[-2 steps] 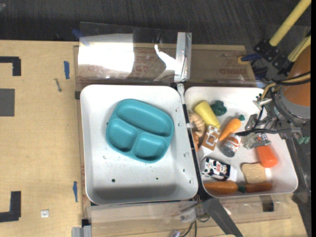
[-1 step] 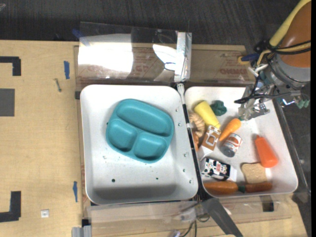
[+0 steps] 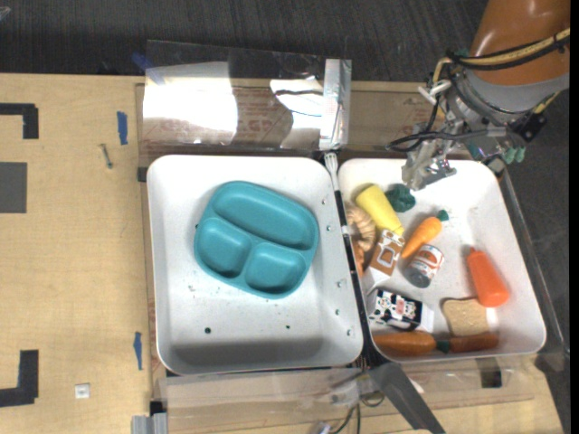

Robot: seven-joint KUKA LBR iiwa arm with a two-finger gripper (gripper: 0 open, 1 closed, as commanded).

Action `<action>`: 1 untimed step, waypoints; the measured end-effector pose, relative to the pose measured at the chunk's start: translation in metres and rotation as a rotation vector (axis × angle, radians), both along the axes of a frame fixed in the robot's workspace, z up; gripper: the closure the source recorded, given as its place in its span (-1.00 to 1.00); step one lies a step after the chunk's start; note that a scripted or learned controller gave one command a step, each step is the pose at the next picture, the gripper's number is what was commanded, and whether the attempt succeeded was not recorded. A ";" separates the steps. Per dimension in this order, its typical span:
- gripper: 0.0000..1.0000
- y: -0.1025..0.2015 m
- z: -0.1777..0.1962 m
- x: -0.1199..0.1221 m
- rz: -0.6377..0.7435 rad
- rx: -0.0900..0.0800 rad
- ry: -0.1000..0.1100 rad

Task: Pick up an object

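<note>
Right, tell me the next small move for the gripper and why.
Probably lower straight down a little toward the dark green toy. The gripper sits at the right bin's upper edge, just above and right of that toy, with nothing seen between its fingers. The yellow bottle lies close on the left, so a small, careful descent seems best.

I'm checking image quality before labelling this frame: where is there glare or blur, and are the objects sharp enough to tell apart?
In the camera view, strong glare washes out the clear plastic sheet behind the bins. The gripper looks soft and blurred, its fingers hard to read. The teal tray and the carrot are evenly lit and distinct, with soft shadows. The small items along the right bin near its left wall crowd together.
</note>
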State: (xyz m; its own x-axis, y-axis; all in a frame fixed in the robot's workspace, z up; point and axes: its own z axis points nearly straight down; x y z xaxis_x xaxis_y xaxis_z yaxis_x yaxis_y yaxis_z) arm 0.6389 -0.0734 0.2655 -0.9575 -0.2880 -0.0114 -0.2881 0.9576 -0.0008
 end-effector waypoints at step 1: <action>1.00 0.040 0.010 0.030 0.020 0.000 0.000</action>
